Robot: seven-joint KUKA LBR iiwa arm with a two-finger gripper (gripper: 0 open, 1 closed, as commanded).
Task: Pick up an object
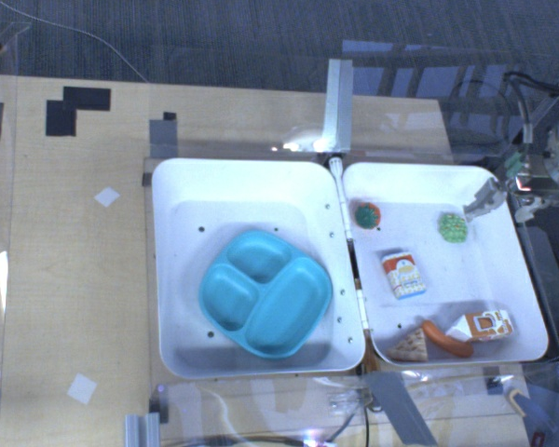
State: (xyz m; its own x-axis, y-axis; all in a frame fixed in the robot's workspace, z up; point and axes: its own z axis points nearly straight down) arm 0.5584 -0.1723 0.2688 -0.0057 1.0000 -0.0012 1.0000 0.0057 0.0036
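Two white bins sit side by side, and I read them left to right from my remote seat. The left shallow white plastic bin (177, 250) holds a blue three-compartment plastic plate (265, 293), far to the gripper's left and not worth chasing.

In the right shallow white plastic bin (531, 329), the small round orange-and-green toy (367, 215) lies well to the gripper's left near the divider. The little orange-and-white carton (403, 275) is down-left of it. Along the near wall, well below the gripper, lie a brown triangular wedge (410, 345), an orange sausage-shaped toy (444, 339) touching that wedge, and a white-and-orange box (485, 325) just beside the sausage.

The green bumpy ball (454, 228) is my pick: it lies just beside the two-finger gripper (484, 200), slightly down-left of the tips, apart from everything else.

I can't tell from here whether the gripper is spread or closed; nothing visible sits in it.

To do this well, I'd shift a touch left and toward the near side, centre over the ball, then descend straight so it doesn't roll away.
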